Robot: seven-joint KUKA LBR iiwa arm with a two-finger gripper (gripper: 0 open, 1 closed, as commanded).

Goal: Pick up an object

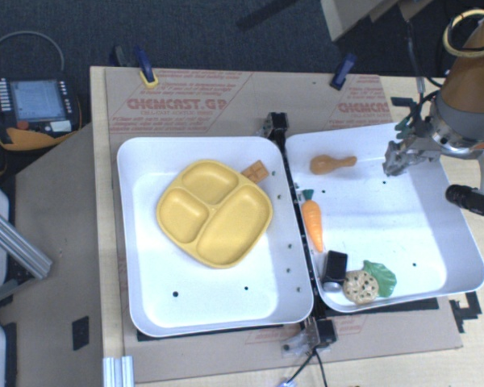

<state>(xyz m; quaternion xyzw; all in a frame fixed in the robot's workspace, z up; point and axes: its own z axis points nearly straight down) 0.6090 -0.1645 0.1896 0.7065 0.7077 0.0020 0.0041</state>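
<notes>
Arm is reaching in from the right, its pincer (399, 158) hanging over the far right part of the right bin (436, 240). Cannot tell from here how the pincer is set; nothing is visibly caught in it.

Nearest candidate looks to be the tan wooden spoon (332, 164), lying in the far part of the same bin, to the pincer's left in this view and apart from it. Its long axis is running roughly left-right across the bin, the rounded bowl end pointing left toward the divider, the handle tip pointing right toward the pincer. My guess: the move is turning on a short sideways shift left, then a descent across the narrow handle.

Other things are sitting nearer the front: a carrot (311, 224) lying lengthwise along the divider, green top pointing away; a black block (335, 265), a cookie (358, 286) and a green leafy piece (381, 275) clustered at the front edge.

Left bin (145, 280) is carrying a yellow divided plate (214, 213) with a small brown block (255, 171) touching its far rim.
</notes>
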